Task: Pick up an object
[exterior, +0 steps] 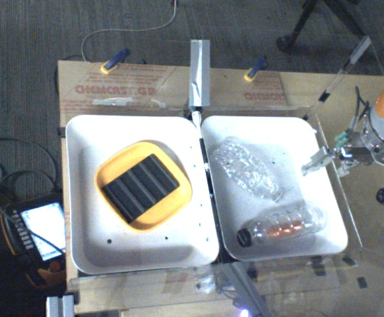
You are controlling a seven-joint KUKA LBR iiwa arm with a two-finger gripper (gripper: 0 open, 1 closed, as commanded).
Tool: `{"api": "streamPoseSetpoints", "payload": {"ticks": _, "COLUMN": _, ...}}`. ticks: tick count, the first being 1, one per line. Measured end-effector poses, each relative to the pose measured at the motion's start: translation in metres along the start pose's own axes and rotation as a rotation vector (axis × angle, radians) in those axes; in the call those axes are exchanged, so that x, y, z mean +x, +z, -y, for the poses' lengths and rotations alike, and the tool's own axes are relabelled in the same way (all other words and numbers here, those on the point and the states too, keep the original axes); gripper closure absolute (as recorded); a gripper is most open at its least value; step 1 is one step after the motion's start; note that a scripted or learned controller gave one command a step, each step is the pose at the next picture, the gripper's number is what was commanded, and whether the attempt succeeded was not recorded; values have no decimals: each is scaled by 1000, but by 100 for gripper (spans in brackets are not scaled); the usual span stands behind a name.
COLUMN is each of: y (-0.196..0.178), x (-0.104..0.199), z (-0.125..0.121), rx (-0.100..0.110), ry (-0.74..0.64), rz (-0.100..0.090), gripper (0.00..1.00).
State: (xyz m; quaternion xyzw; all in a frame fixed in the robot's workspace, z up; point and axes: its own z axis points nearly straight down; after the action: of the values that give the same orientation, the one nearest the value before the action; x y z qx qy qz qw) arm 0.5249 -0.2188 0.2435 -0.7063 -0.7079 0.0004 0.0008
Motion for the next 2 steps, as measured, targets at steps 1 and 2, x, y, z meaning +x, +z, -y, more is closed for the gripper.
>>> {"api": "streamPoseSetpoints", "payload": {"ticks": 1, "y": 129, "x": 63, "z": -53, "rx": -2, "ry": -120, "rz": -1, "gripper": 0}}
{"api": "streamPoseSetpoints", "payload": {"ticks": 2, "y": 150, "x": 93, "z": -123, "rx": -5, "ry": -196, "rz": 10, "gripper": 0}}
